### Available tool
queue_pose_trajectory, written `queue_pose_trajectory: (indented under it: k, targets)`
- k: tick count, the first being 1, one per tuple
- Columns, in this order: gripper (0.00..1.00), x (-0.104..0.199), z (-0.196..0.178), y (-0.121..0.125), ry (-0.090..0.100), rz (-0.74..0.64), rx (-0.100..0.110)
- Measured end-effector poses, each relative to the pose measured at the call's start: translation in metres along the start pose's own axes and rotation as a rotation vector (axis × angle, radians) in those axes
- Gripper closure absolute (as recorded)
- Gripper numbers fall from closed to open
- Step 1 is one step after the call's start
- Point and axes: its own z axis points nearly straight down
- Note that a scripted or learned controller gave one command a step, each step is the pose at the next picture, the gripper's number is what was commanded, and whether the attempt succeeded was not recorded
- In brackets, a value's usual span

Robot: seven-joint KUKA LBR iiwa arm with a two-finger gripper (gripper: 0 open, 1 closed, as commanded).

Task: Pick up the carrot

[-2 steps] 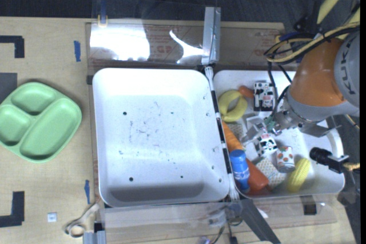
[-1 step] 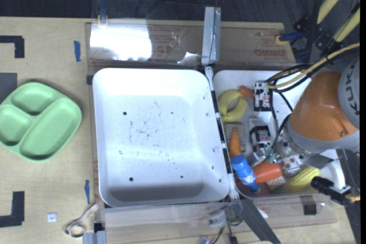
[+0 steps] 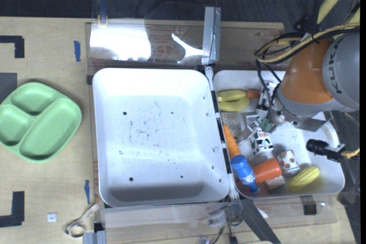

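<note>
Gripper is low in the right bin, its fingers lost among clutter, so I cannot tell their state; the carrot lies just left, end hidden under the blue bottle

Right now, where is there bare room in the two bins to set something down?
The large left white bin is bare across its floor, bordered by its rim. The right white bin is crowded: yellow banana, orange carrot, blue bottle, orange cup, yellow lemon and the gripper.
</note>
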Motion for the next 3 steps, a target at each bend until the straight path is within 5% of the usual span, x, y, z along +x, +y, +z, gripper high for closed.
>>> queue_pose_trajectory:
  k: [1, 2, 3]
  targets:
    - [0.00, 0.037, -0.001, -0.063, -0.003, 0.167, -0.001]
    - [0.00, 0.014, 0.000, -0.022, -0.001, 0.089, 0.001]
    - [0.00, -0.046, -0.010, -0.076, 0.002, 0.203, 0.006]
